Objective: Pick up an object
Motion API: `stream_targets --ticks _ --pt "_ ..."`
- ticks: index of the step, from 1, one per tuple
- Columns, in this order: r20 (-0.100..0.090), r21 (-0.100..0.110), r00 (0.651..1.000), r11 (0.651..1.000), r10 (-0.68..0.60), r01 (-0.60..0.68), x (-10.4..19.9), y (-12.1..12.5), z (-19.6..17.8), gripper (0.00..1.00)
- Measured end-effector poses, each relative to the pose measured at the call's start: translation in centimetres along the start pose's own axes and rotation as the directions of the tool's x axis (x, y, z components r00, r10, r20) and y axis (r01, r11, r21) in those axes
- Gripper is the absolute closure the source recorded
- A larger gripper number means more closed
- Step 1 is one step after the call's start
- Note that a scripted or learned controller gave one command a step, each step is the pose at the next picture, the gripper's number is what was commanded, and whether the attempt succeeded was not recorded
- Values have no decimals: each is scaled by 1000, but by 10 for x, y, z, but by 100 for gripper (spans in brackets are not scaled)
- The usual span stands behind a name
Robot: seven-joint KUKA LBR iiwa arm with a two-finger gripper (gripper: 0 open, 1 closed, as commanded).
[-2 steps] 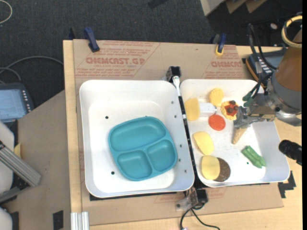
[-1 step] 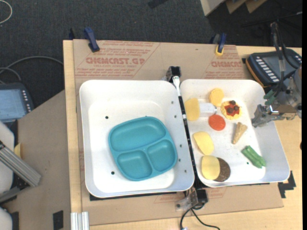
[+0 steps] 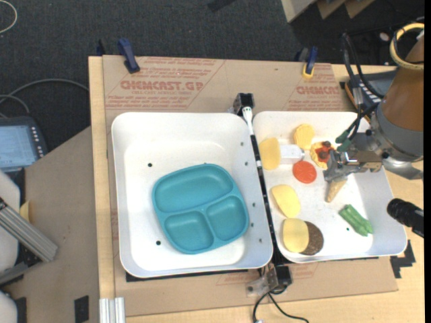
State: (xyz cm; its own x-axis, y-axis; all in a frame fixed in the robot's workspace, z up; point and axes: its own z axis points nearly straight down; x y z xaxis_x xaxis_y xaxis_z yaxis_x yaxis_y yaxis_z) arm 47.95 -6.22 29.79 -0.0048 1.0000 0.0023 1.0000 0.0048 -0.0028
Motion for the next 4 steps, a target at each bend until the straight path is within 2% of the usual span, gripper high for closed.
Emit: stream_targets --ticks 1,2,3,4 --pt "4 -10 1000 1000 2 -2 14 70 -1 100" --pt "2 -9 1000 1000 0 0 62 42 -57 100" --pt "4 -8 1000 1000 3 -3 60 43 -64 100" --pt "1 8 1000 1000 -2 2 148 -3 28 100"
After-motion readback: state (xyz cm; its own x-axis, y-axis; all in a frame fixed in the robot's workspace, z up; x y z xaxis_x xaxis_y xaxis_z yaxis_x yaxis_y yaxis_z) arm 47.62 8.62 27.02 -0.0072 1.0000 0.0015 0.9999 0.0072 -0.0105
